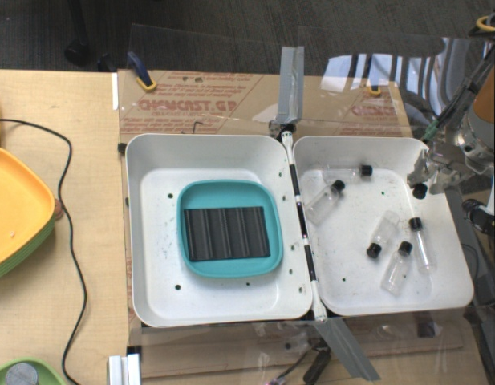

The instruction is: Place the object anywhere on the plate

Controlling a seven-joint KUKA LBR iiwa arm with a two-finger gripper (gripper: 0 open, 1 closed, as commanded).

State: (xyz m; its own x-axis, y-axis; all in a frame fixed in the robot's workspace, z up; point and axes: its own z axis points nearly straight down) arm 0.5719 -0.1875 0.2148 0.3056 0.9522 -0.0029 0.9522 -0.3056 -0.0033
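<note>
Gripper [430, 179] sits at right bin's [452, 295] upper-right edge, holding a clear vial with black cap [419, 189] between its fingers. Left to right: teal plate [229, 228] centered in left bin [151, 215], then loose vials [401, 261] scattered across right bin, toward its right edge.

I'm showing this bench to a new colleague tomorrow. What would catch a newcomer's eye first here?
The teal plate with its dark ribbed centre stands out most, lying in the middle of the left bin. Next come the clear vials with black caps, scattered across the right bin. The gripper hangs over that bin's upper right edge.
</note>
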